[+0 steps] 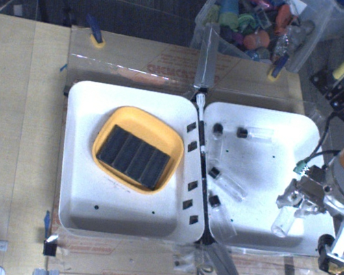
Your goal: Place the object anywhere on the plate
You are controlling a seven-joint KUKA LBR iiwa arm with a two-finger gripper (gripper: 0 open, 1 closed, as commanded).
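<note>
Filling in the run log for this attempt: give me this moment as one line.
gripper: over right bin, at a clear object | yellow plate: left bin, carrying dark slab | placement: not done

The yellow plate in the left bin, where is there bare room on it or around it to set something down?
The yellow plate is mostly covered by a dark ribbed block; only its rim strip stays free. The left bin has bare white floor in front of the plate and along its left wall. The right bin is crowded: clear vials near the divider, and the claw at its right edge.
</note>
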